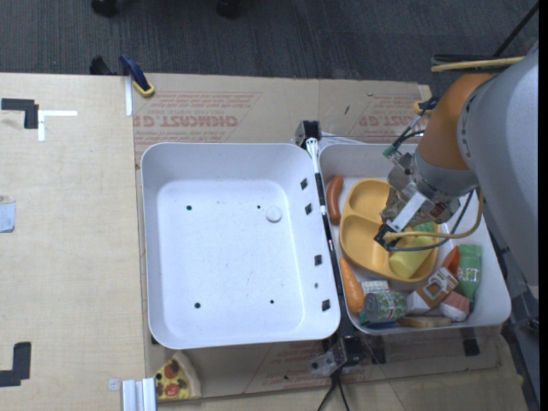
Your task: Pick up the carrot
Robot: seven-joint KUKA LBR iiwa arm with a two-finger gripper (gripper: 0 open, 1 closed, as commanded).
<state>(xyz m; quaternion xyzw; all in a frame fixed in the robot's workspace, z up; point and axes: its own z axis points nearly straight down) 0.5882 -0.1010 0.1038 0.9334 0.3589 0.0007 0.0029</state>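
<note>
Orange and tapered, the carrot [351,286] lies along the right bin's [490,313] left wall at about seven o'clock from the yellow bowl [377,238], where the gripper [390,231] hovers, its opening impossible to tell.

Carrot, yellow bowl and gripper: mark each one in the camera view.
carrot [351,286]: camera view, middle of its orange body.
yellow bowl [365,198]: camera view, upper inner wall.
gripper [388,237]: camera view, midway between its tips.
</note>
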